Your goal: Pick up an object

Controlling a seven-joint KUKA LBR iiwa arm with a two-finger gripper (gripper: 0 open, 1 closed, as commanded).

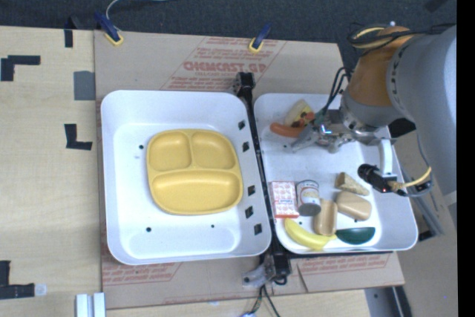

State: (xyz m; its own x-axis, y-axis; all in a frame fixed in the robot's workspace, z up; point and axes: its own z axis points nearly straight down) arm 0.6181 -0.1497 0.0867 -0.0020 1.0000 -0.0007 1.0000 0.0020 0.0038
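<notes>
Camera view, looking down: the gripper point(303, 139) sat low in the upper part of the right bin point(404, 230), its finger state impossible to tell. Just to its left, nearly touching, lay an orange-red sausage-like object point(283, 130), long axis running left-right, with a yellowish wedge point(300, 111) above it. Other items crowded the frame's lower right; the bin's left wall stood near, leaving little room.

Two white bins side by side: yellow divided plate point(195, 171) mid left bin point(122, 159). Gripper point(303, 136) low over right bin point(404, 230) near its top edge, beside orange carrot point(282, 130). Banana point(304, 235) along bottom edge.
</notes>
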